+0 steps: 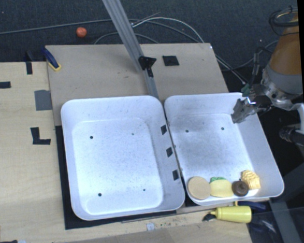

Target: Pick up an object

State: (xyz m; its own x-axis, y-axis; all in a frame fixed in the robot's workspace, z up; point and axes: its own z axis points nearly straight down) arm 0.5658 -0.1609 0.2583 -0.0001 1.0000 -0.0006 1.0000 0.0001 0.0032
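Several small objects lie along the near edge of the right bin: a tan round disc, a yellow and green piece, a dark brown ring and a yellow ridged piece. My gripper hangs at the bin's far right rim, well away from those objects. Nothing shows between its fingers.
The left bin sits beside the right one. A yellow tool lies on the bench just in front of the right bin. A grey pole slants up from behind the bins. Cables run across the dark floor behind.
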